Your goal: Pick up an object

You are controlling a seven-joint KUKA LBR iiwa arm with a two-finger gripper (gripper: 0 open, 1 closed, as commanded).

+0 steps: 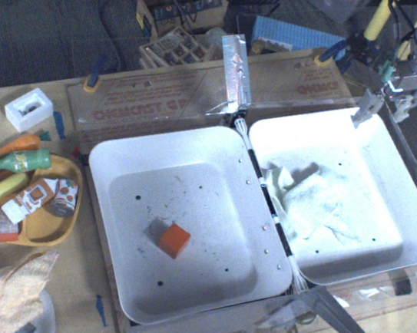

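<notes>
An orange block (175, 239) lies in the left bin (115, 168), a little left of its middle, with a dark smudge just beside it. A crumpled white cloth (306, 197) lies in the right bin (412, 232), against its left wall. My gripper (374, 104) hangs over the far right corner of the right bin, well away from both the cloth and the block. Nothing shows between its fingers.
A wooden bowl (62, 226) of toy food sits left of the bins, with a small white box (29, 109) behind it. A beige cloth (20, 306) lies at the front left. A shiny upright packet (237, 72) stands behind the bins' shared edge. Cables and boxes crowd the back.
</notes>
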